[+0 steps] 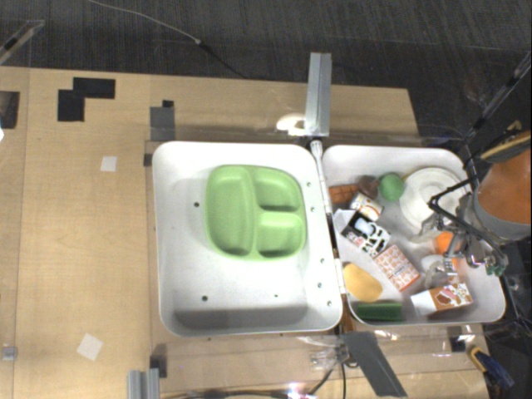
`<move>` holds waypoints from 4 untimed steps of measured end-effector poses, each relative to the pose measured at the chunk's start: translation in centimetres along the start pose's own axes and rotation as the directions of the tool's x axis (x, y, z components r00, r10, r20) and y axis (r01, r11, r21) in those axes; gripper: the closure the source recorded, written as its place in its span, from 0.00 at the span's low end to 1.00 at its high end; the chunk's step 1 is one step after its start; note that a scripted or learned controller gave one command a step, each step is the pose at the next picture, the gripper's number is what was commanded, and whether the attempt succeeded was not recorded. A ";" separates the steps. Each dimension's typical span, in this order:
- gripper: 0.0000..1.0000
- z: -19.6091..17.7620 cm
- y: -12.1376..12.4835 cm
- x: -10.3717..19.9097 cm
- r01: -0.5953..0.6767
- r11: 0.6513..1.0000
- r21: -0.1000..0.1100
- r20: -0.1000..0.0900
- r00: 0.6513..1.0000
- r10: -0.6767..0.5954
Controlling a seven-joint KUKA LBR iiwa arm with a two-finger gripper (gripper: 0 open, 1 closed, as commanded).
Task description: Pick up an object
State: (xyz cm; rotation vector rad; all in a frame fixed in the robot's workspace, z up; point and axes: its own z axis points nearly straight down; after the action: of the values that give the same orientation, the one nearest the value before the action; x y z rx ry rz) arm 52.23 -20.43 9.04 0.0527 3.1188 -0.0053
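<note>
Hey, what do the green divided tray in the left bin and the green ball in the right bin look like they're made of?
The green divided tray looks like moulded plastic with a matte finish: uniform colour, rounded compartment edges, soft highlights. The green ball looks smooth and slightly dull, probably plastic or rubber; it is too small here to tell which.

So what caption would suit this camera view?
Robot arm reaching over a cluttered right bin; green divided tray in the left bin.

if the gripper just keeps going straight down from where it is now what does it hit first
Likely the small orange object in the right bin, or the bin floor beside it. The gripper sits largely under the arm, so its depth and exact line are unclear.
</note>
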 end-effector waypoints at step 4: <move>0.00 -6.2 2.9 -1.3 0.525 0.851 -0.012 -0.012 0.851 -0.525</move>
State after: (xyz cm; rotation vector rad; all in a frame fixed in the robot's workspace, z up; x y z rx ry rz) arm 53.45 -17.52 15.31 -0.8042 3.0310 -0.0011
